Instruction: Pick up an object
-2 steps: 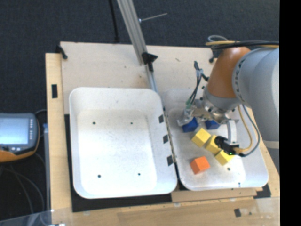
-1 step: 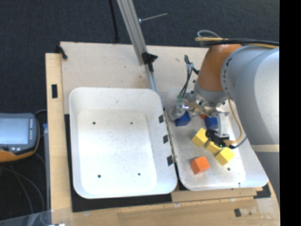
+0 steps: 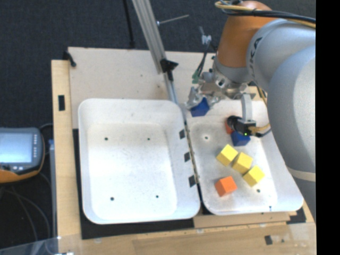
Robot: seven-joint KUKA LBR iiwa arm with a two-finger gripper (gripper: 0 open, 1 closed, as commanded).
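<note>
The left bin [image 3: 133, 158] sits beside the right bin [image 3: 276, 195]. My pincer [image 3: 201, 101] hangs over the right bin's far left corner, closed, as far as I can make out, on a blue block [image 3: 200, 109] just under its tip. Toward the near edge lie an orange cube [image 3: 226, 186] and three yellow cubes [image 3: 242, 162], with another blue block [image 3: 240, 137] beyond them.

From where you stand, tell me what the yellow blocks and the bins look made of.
Yellow blocks: probably painted wood or foam; matte, even colour, crisp edges, no glare. I cannot tell which. Bins, left bin and right bin: likely moulded plastic; thin rounded rims, smooth white surface, faintly speckled with dirt.
</note>
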